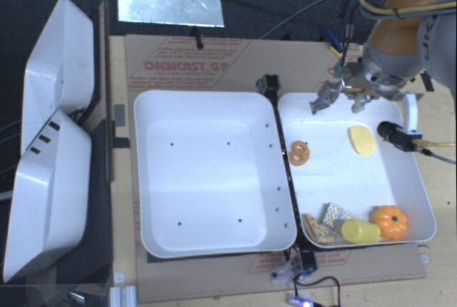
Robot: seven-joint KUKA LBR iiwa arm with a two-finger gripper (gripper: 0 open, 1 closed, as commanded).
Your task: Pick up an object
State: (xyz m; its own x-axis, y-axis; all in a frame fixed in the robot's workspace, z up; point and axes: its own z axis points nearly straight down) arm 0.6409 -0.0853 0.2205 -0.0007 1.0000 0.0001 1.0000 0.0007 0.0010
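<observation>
While nothing sits between its fingers, the gripper (341,97) hangs with its two fingers spread apart over the far end of the right bin (408,177), one fingertip near the bin's far left corner and the other further right. No single object is picked out yet; the candidates all lie in this right bin. Nearest the gripper is a pale yellow slice-shaped piece (363,141), resting flat on the bin floor just below and to the right of the fingers. A small brown pretzel (298,153) lies by the bin's left wall, well apart from the yellow piece. Along the near edge sits a cluster: a patterned wedge-shaped item (326,222) at the left, a yellow-green rounded object (360,230) touching it, and an orange pumpkin-like toy (389,221) just beside that at the right. The left bin (153,113) lies alongside, its wall meeting the right bin's. The grey arm with its orange band (414,2) reaches in from the upper right
</observation>
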